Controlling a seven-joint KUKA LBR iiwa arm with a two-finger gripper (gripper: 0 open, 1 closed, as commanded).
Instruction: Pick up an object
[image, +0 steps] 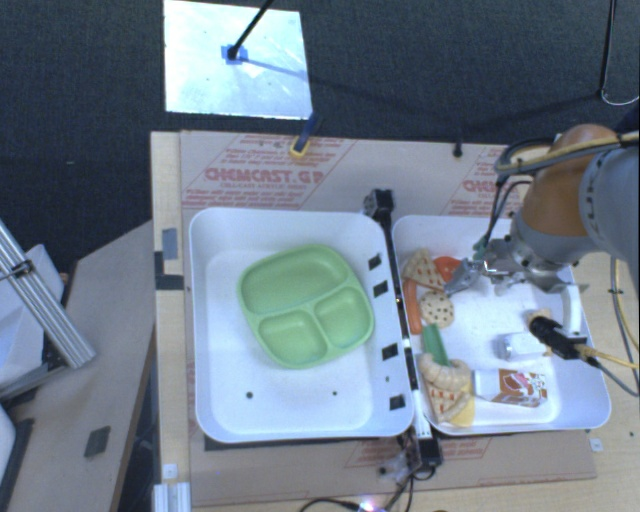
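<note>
Toys crowd the right bin's lower-left corner, so the gripper, fingers apparently spread and empty above the red piece, risks nudging neighbours.

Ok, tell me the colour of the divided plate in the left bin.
Light green divided plate, in the camera view.

1. Light is bright and even, falling from above.
2. The white bins glare and nearly wash out; their rims lose detail.
3. The green tray casts a faint, soft shadow.
4. The dark surround stays dim and grainy.
5. The arm looks slightly soft.
</note>
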